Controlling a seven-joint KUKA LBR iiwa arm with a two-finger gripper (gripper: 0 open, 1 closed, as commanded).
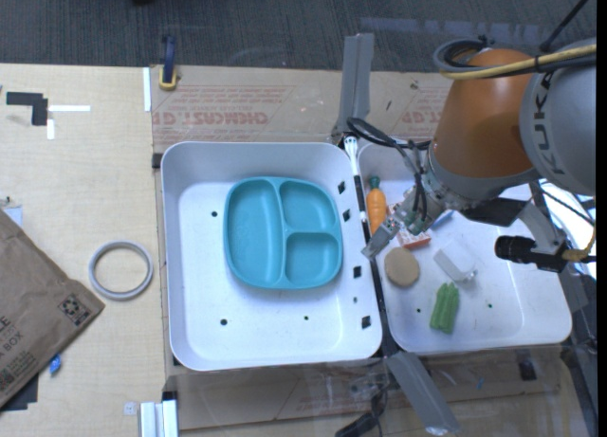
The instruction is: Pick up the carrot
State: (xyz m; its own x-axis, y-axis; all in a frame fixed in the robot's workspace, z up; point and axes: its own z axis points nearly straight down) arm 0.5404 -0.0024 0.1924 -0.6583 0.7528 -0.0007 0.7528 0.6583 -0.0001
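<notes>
The carrot (377, 206) is orange with a green top. It lies in the right bin (512, 331), close against that bin's left wall and pointing roughly along it. My gripper (396, 228) hangs low over the bin just right of and below the carrot's lower end, under the orange band of the arm. Nothing is visibly held in it. A small reddish item (415, 227) sits right beside the gripper, partly hidden by the wrist.
In the right bin, a tan round piece (402, 269), a white block (455, 264) and a green vegetable (443, 308) lie below the gripper. The left bin (190, 312) holds a blue divided plate (283, 233). A tape roll (120, 268) and a cardboard box (33, 317) rest on the bench at left.
</notes>
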